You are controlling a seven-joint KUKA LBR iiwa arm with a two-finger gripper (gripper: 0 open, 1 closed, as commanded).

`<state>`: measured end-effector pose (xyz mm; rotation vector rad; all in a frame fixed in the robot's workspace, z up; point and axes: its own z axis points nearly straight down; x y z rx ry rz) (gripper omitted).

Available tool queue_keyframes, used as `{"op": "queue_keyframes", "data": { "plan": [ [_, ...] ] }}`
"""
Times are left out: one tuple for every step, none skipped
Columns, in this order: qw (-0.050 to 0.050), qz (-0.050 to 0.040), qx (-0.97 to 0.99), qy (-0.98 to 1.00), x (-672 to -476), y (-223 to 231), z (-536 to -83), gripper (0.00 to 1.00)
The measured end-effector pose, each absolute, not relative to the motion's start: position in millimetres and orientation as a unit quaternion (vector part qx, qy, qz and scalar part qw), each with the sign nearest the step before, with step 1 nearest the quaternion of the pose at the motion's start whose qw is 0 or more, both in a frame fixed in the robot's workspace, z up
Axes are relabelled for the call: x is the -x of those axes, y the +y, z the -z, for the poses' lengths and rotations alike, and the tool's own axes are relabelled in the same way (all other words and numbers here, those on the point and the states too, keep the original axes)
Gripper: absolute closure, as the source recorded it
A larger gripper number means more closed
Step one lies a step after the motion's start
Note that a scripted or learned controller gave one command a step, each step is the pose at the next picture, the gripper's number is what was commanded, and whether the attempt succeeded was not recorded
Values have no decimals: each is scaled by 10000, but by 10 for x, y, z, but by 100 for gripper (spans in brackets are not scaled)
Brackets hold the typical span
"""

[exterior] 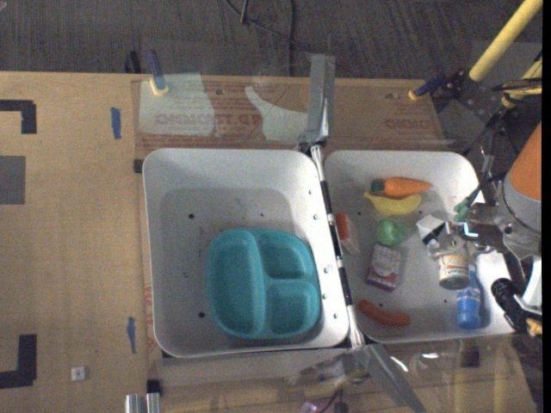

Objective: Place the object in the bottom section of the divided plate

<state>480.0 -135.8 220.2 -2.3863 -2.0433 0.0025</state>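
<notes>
A teal divided plate [261,283] lies in the left bin [172,196], with one long section on its left and two smaller ones on its right. My gripper [449,237] hangs over the right bin [344,179], close above a small tin can [455,271]. Loose in that bin are a carrot [403,186], a banana [393,202], a green apple [391,231], a purple packet [385,267], a red sausage [385,313] and a blue bottle [468,306]. The view does not show anything held.
A small red and white item [345,231] lies against the right bin's left wall. The ridge where the two bins meet [331,248] runs between gripper and plate. Cables and a yellow pole [508,28] stand at the back right.
</notes>
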Motion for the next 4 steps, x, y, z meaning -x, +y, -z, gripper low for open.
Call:
{"op": "queue_keyframes", "data": {
  "plan": [
    [21,-14,8060,-5919,-4791,-372,-2097,100],
    [2,-6,7923,-6101,-5147,263,-1836,100],
    [5,-9,8161,-5779,-5240,2002,-2342,100],
    [11,-30,8405,-5418,-4777,2254,-2016,100]
  ]
}}
